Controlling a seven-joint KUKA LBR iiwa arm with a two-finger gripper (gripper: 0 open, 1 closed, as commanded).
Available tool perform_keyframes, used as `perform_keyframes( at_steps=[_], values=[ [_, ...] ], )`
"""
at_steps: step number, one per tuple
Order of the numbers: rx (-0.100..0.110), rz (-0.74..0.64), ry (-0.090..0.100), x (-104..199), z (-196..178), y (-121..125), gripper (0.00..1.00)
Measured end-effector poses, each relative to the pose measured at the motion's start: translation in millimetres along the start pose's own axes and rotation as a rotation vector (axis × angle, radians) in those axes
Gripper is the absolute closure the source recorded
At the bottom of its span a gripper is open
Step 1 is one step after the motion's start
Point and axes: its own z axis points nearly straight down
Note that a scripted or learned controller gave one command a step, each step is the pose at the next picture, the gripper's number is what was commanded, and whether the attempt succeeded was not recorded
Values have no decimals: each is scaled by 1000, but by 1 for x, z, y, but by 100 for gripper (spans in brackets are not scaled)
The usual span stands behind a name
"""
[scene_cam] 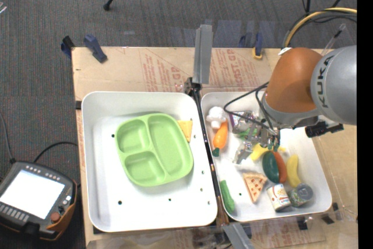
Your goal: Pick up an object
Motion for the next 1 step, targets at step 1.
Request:
perform_keyframes(
  at_steps=[1],
  values=[
    [1, 29, 4, 55, 1, -43, 0]
  ],
)
